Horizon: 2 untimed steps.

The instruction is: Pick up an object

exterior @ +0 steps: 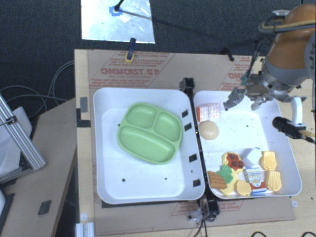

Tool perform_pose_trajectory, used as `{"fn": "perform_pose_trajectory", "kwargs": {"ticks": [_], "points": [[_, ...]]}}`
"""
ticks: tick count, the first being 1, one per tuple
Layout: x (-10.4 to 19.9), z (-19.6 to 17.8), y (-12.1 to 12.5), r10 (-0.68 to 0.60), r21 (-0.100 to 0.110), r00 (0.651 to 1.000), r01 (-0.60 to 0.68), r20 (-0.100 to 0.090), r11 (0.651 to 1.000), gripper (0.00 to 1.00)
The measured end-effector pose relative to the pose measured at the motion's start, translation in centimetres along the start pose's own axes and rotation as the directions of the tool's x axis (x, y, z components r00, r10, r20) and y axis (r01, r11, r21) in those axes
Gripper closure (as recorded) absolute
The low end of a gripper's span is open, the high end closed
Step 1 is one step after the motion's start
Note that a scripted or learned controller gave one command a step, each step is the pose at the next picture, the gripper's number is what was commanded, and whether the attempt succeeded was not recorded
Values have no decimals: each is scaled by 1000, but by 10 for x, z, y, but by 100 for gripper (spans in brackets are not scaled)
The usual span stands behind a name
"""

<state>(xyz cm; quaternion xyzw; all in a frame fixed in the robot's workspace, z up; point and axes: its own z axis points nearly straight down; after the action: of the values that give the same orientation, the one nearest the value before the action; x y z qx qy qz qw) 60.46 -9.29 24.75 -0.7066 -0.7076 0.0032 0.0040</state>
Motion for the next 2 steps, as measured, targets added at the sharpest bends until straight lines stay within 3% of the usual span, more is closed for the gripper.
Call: {"fn": "perform_pose_trajectory", "kwargs": {"ticks": [1,2], "points": [[0,-6,2,-2,-12,1000,2,1,1000,0],[9,41,2,-3,-8,1000,3,0,1000,0]]}}
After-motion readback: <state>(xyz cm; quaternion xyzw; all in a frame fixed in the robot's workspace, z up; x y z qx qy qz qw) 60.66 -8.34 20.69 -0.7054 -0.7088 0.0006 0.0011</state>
